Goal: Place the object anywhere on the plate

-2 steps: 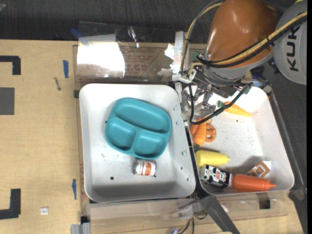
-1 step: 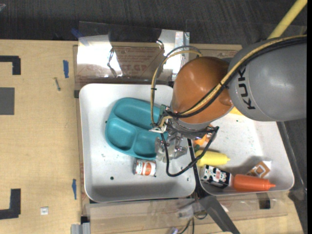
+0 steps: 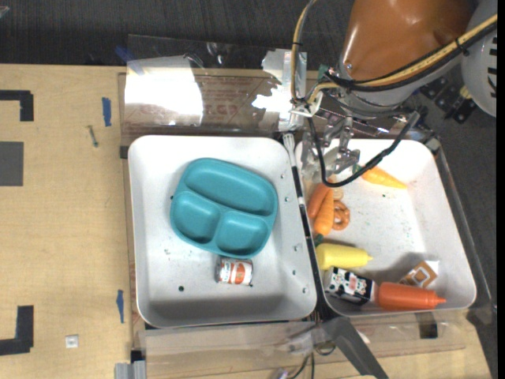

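Where the left bin (image 3: 142, 212) lies, the plate (image 3: 225, 204) rests flat on its floor: teal, rounded, glossy, split into 3 compartments, 1 long and 2 smaller. Just beside its near edge a small can (image 3: 234, 272) lies on its side on the bin floor, its label red and white, the lettering too small to read.

In the right bin (image 3: 410, 227), by the dividing wall, an orange carrot (image 3: 321, 208) touches a pretzel-like ring (image 3: 341, 215). Nearer the camera lie a yellow squeeze bottle (image 3: 343, 255), a black-and-white carton (image 3: 349, 286) with unreadable print, an orange-red bottle (image 3: 406, 296) and a small brown-and-white box (image 3: 422, 275).

The gripper (image 3: 339, 160) hangs over that bin's far left corner, wrapped in cables, beside a yellow-orange piece (image 3: 384, 178). Whether it is released or clenched cannot be told.
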